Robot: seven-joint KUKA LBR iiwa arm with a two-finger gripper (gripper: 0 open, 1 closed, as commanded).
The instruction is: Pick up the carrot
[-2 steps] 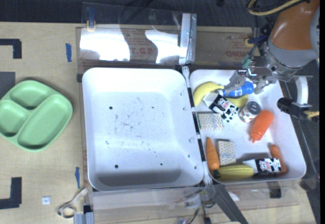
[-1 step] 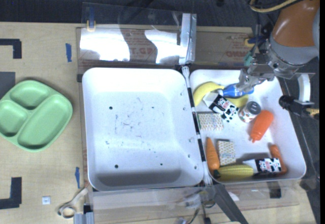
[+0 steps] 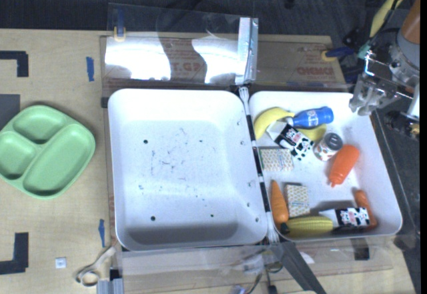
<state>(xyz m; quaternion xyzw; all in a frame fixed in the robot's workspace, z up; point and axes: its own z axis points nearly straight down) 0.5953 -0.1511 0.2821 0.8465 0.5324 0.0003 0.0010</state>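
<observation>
The carrot [image 3: 343, 165] is a stubby orange cone lying in the right bin [image 3: 389, 173], towards its right side, with its thick end pointing to the far wall. A small can [image 3: 328, 144] touches its upper left end. My gripper [image 3: 365, 98] hangs over the bin's far right corner, above and to the right of the carrot and well apart from it. Nothing is seen in its grasp.
The right bin also holds a banana [image 3: 269, 119], a blue bottle [image 3: 312, 117], a cow-patterned carton [image 3: 295, 140], crackers [image 3: 275, 159], a second orange stick [image 3: 278, 201] by the left wall, corn [image 3: 309, 225] and a dark carton [image 3: 351, 217]. A green divided plate [image 3: 44, 150] lies at the far left.
</observation>
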